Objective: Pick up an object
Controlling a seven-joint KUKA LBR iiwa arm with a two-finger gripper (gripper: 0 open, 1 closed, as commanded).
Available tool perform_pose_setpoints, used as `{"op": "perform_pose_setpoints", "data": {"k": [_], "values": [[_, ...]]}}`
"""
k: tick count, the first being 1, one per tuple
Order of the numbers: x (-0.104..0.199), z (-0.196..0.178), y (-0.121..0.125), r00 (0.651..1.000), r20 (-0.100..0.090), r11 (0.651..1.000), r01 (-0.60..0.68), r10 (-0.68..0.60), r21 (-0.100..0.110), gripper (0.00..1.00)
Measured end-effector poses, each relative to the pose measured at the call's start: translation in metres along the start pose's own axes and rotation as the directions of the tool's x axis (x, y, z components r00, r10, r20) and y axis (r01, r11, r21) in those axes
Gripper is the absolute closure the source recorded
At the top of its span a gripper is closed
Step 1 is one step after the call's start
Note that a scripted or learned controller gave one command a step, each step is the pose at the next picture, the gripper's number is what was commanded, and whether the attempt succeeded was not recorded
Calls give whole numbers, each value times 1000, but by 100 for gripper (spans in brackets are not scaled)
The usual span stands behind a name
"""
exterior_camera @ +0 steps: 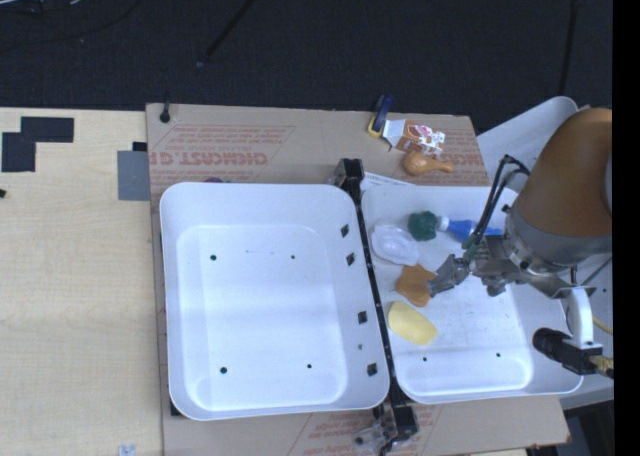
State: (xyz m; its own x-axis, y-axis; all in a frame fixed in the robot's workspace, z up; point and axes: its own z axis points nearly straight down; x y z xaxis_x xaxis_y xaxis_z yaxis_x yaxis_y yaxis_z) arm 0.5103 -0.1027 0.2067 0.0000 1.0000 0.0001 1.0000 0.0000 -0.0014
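The right bin (470, 374) holds an orange-brown piece (413, 285), a yellow lump (411, 324), a clear rounded thing (393, 242), a dark green object (424, 225) and a blue item (461, 230). My gripper (447, 277) reaches in from the right, low over the bin's middle, its tip right beside the orange-brown piece. Whether it touches that piece is unclear.
The left bin (190, 234) lies alongside, split off by a black divider (362, 274). Behind the bins on the cardboard sit an orange toy (424, 163), a small packet (424, 134) and a blue-yellow item (379, 115). The arm's grey and orange body (565, 194) overhangs the right bin's edge.
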Motion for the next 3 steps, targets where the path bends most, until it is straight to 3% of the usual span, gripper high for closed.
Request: {"op": "perform_pose_setpoints", "data": {"k": [1, 2, 3], "values": [[-3, 124, 23, 1000, -1, 1000, -1, 1, -1, 0], [22, 119, 48, 1000, -1, 1000, 2, -2, 0, 0], [19, 110, 46, 1000, -2, 1000, -6, 6, 4, 100]]}}
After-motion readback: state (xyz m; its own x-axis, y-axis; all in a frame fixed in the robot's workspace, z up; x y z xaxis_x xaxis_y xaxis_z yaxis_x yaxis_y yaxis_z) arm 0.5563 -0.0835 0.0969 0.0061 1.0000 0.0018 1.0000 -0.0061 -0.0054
